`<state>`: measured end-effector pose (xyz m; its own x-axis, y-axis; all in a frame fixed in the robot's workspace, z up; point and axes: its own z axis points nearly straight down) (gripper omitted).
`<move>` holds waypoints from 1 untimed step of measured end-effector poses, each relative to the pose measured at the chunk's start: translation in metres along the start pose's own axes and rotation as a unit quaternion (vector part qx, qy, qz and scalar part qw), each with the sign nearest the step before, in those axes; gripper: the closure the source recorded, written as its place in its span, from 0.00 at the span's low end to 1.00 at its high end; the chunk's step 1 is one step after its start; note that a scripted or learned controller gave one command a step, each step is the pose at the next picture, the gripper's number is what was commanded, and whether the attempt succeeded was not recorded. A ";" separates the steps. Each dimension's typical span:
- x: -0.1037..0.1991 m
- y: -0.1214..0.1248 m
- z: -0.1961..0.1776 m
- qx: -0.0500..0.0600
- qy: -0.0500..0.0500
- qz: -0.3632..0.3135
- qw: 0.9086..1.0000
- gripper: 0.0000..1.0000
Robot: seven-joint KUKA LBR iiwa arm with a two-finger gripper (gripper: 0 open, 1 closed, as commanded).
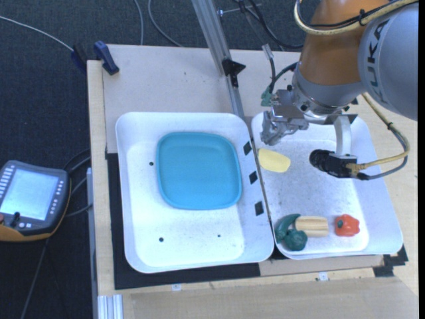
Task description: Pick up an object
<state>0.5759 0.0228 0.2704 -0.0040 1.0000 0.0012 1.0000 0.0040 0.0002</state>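
Landmark: I take the pale yellow rounded plastic piece [274,160] as my reference — it lies in the right white bin [378,178], close to that bin's left wall.
Gripper: the grey two-finger gripper [271,137] hangs just above and slightly up-frame of the yellow piece; I see nothing between its fingers, and whether they are parted or closed I cannot tell.
Other candidates: down-frame of the yellow piece, along the near wall, sit a dark green leafy toy [291,232], a tan cylinder [312,226] touching it, and a red toy pepper [346,225] just beside the cylinder.
Left bin [133,178]: it holds a light blue square plate [199,169], across the dividing walls from the yellow piece.
Step in hand: as I judge it, lining up over the yellow piece before descending.
Doing it well: I'd centre the fingers over the piece, straddle its narrower width, and mind the bin wall — it leaves little room on that side.
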 end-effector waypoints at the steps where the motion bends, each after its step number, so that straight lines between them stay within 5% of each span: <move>1: 0.049 -0.024 0.022 0.001 0.000 0.000 1.000 1.00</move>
